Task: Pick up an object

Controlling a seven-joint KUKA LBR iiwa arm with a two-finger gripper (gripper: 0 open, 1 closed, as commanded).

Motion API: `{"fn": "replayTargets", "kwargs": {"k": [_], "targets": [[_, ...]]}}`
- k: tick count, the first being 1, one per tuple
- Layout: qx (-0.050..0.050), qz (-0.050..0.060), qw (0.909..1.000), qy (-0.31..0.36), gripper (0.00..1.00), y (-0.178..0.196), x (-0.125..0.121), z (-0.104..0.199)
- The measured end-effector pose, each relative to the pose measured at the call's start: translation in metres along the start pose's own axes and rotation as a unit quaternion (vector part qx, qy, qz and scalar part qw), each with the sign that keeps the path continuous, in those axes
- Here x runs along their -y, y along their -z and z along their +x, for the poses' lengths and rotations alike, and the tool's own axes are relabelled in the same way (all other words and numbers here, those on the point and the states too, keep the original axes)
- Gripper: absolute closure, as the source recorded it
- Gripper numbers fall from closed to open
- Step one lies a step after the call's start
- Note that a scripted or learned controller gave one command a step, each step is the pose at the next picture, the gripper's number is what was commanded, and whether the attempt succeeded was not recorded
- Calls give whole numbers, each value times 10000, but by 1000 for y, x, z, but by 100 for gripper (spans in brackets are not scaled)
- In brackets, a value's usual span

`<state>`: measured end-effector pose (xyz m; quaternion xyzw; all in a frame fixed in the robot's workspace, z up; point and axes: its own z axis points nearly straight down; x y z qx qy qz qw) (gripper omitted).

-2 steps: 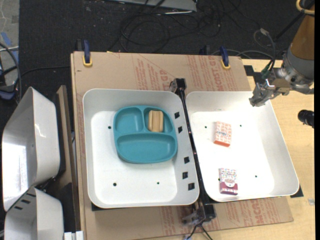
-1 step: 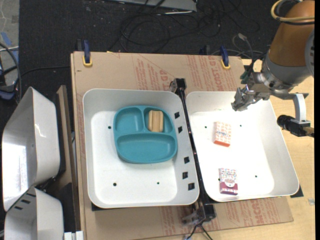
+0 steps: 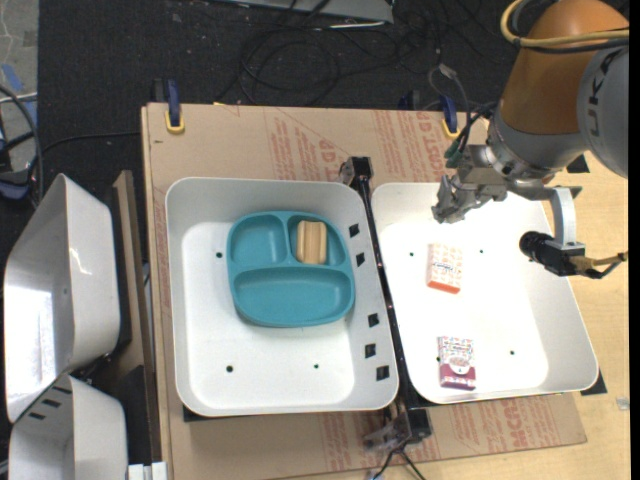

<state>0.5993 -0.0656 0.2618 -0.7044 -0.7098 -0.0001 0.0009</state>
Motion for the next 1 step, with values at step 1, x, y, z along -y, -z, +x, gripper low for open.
{"fn": "replayTargets", "kwargs": {"k": [1], "targets": [[-1,10,10000,4,100,-10,11,63]]}}
